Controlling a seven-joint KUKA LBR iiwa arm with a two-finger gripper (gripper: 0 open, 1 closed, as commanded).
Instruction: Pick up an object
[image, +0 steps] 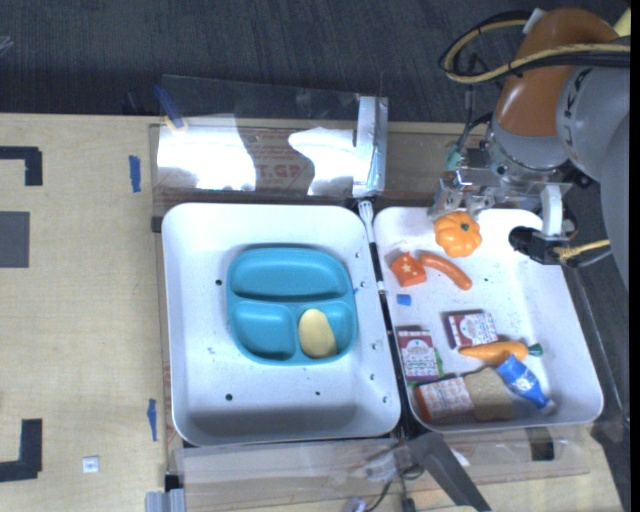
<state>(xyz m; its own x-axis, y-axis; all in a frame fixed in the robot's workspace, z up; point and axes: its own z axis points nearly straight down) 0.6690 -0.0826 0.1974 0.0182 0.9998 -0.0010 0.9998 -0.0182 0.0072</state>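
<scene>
The small orange plastic pumpkin (458, 233) sits just under the two-finger gripper (462, 207), at the far side of the right white bin (575, 330). It seems lifted and pinched, so the pick looks nearly done; I judge only raising remains.

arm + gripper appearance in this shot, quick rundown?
The arm has rounded grey housings with a glossy orange band above the wrist. Black and yellow cables loop beside the band. The gripper is a small metallic, boxy assembly. A black fitting with a yellow cable sits beside it.
</scene>
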